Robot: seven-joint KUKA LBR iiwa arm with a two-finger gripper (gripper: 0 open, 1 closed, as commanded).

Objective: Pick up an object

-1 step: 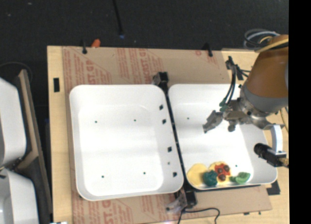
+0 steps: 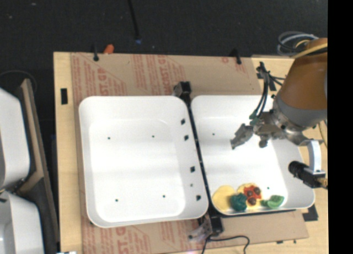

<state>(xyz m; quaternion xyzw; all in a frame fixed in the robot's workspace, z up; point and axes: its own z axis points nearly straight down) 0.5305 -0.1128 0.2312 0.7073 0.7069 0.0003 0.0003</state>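
Note:
In the camera view several small objects lie along the near edge of the right bin [image 2: 220, 115]: a pale yellow disc [image 2: 222, 196], a teal lump [image 2: 238, 203], a red piece with dark spots [image 2: 252, 191] and a green piece [image 2: 273, 200]. My gripper [image 2: 249, 137] hangs over the middle of that bin, well above and behind the objects. Its fingers [image 2: 239, 138] are spread apart with nothing between them.
The left bin [image 2: 88, 137] stands beside the right one, split from it by a black divider with clips [image 2: 190, 137]. Both bins rest on a cardboard sheet [image 2: 132, 76] on the bench. White boxes [image 2: 11, 137] stand at the far left.

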